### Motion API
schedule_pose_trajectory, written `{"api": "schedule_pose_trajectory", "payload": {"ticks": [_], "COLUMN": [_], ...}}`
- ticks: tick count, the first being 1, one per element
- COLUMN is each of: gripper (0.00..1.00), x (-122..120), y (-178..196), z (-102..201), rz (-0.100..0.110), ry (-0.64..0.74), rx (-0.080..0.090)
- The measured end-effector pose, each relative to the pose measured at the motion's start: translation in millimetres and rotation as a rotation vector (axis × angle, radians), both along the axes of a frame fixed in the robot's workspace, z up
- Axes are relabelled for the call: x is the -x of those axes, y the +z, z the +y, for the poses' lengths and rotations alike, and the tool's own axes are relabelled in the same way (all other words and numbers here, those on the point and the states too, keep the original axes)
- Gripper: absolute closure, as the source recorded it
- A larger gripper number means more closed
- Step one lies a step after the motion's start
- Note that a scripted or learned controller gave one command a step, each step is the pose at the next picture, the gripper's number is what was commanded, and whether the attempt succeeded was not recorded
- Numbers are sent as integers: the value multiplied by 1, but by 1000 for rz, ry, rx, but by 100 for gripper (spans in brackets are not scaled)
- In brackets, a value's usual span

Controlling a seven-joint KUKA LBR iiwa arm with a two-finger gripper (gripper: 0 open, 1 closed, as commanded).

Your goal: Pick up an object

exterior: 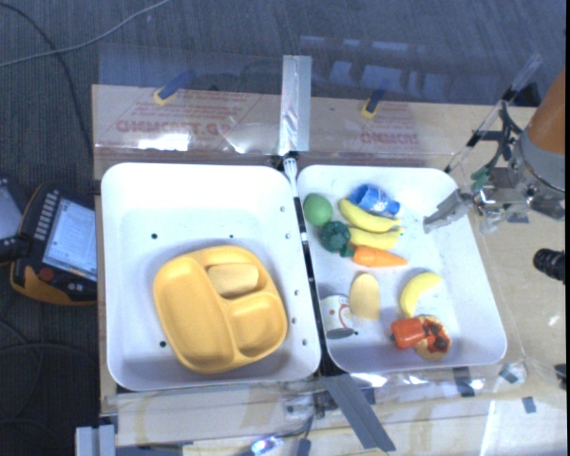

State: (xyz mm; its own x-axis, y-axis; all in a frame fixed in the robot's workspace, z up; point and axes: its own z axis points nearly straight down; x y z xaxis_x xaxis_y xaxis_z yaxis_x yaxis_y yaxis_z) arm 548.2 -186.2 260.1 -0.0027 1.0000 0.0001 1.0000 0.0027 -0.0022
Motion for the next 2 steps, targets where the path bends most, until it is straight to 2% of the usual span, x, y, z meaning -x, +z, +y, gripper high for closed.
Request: {"api": "schedule_pose_trajectory", "payload": {"ticks": [1, 2], "gripper": [0, 0], "x": [47, 60], "y": [-116, -170], "z": [-3, 8], "rz": [2, -14], "ry": [-55, -6], "rx": [-1, 5]}}
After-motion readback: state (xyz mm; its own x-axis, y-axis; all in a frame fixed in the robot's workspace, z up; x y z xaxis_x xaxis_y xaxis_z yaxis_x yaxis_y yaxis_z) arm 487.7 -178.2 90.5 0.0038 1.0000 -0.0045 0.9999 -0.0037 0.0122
